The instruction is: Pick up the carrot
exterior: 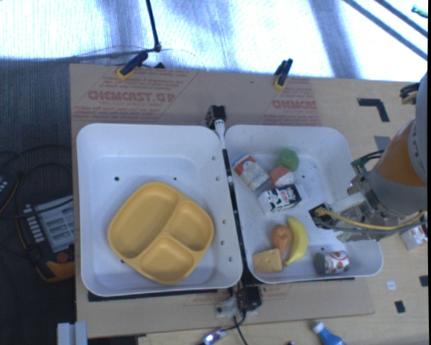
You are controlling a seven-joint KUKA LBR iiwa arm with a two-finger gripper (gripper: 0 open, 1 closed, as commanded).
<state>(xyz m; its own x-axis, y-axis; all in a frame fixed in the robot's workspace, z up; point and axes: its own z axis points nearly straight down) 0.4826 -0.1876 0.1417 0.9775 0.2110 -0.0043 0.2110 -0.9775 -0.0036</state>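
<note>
The carrot (280,236) is a small orange lump in the front part of the right bin (335,141). It touches a yellow banana (299,240) on its right, and a tan wedge (268,261) lies just in front of it. The gripper (349,217) hangs over the right edge of that bin, to the right of the carrot and well apart from it. The grey arm with its orange band (401,165) rises behind the gripper.
The right bin also holds a red-and-white carton (249,171), a green ball (288,157), a red block (281,175), a black-and-white carton (280,198) and a can (332,263). A yellow divided plate (161,231) lies in the left bin (100,157).
</note>
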